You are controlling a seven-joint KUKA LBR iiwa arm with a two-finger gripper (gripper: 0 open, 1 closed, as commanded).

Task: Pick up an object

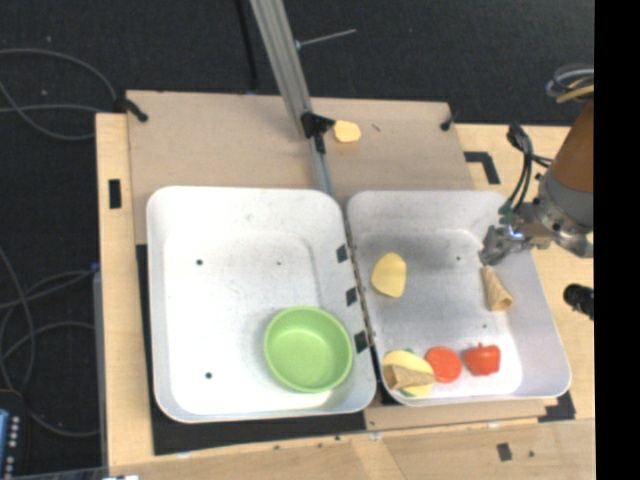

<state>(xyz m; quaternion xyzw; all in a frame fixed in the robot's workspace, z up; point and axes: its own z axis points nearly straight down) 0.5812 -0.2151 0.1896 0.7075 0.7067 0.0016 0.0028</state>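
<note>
This is a robotics lab. A plain pale plywood bench [230, 143] carries two shallow white plastic bins [200, 228], a slanted aluminium extrusion pole [280, 48] is clamped at its far edge, and loose thin cables [40, 78] trail over the dark carpeted floor [120, 28] around it.

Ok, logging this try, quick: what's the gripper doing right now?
Gripper: cannot be told; it sits above the tan piece in the right bin, nothing seen between its fingers.

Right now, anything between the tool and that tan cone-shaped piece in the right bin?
Nothing visible. The tool sits just above the tan cone piece near the right bin's right side; other items lie further left or toward the front edge.
</note>
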